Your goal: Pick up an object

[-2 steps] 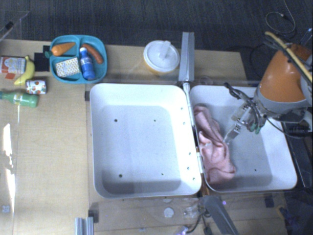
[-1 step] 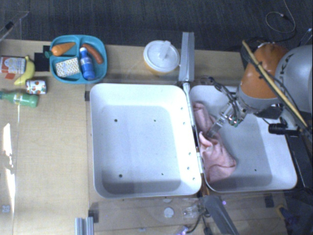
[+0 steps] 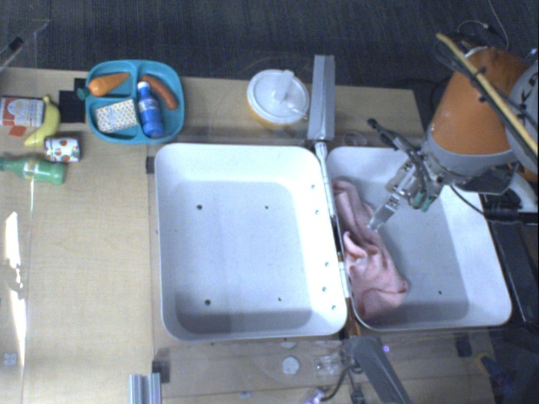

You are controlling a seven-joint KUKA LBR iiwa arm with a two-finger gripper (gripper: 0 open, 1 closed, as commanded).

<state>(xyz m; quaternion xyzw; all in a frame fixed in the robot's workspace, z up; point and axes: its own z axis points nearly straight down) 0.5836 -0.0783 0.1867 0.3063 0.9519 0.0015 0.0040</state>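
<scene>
- A soft, crumpled pink cloth (image 3: 367, 251) lies bunched along the left wall of the right bin (image 3: 472, 297), running from its far part down toward the near part.
- The gripper (image 3: 381, 217) hangs over the cloth's upper right edge; whether its jaws are spread or pressed together cannot be told, and nothing is seen between them.
- The right half of that smooth white bin's floor is bare.
- The left bin (image 3: 244, 242), rounded at the corners, has a bare floor.
- Far left sits a blue divided tray (image 3: 173, 99) of toy food, with a white lidded cup (image 3: 278, 97) further right; no writing is legible.
</scene>
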